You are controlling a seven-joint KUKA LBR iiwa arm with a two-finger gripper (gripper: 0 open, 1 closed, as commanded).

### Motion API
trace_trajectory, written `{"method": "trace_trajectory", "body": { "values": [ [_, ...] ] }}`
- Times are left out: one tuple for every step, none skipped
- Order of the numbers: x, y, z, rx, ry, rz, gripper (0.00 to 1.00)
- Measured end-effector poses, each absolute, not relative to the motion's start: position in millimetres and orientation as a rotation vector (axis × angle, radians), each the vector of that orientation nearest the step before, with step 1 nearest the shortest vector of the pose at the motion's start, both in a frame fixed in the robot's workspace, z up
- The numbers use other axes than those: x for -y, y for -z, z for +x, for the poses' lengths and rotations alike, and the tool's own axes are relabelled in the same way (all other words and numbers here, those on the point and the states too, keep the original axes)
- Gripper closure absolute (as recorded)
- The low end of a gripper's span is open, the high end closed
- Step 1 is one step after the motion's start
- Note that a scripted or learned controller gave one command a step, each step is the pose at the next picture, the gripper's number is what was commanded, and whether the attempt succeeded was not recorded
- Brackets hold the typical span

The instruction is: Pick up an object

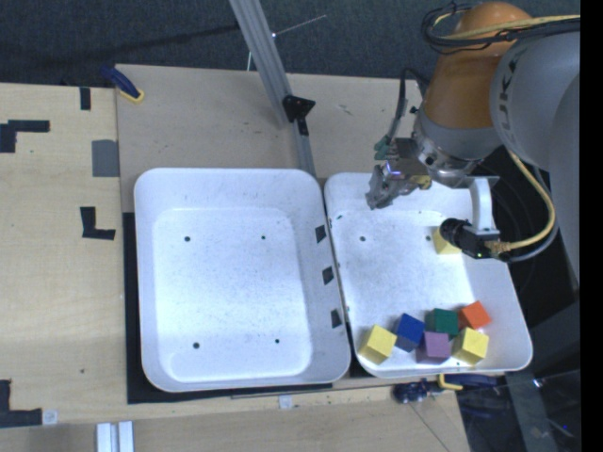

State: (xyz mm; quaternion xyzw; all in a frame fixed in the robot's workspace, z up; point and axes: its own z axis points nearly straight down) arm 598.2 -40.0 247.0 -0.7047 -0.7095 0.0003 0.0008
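My gripper (384, 193) hangs over the far left corner of the right bin (396, 252), with nothing visible between its fingers. Several small blocks lie clustered at the bin's near edge: a yellow block (379, 343), a blue block (410, 330), a green block (441, 321), a purple block (436, 346), an orange block (476, 314) and another yellow block (473, 346). One more yellow block (445, 243) sits by the right wall, partly behind a black cable fitting. All blocks lie well away from the gripper.
The left bin (231, 271) stands beside the right one. A slanted metal pole (268, 59) crosses the bench behind the bins. The grey arm with its orange band (471, 55) fills the upper right. Black cable loops run along the right bin's far right side.
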Motion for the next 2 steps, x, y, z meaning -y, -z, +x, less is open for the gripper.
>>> {"method": "trace_trajectory", "body": {
  "values": [
    [-8, -252, 604.6, 2.228, 0.000, -2.213, 1.00],
    [-52, -244, 606.8, 2.226, -0.002, -2.214, 1.00]
  ]
}}
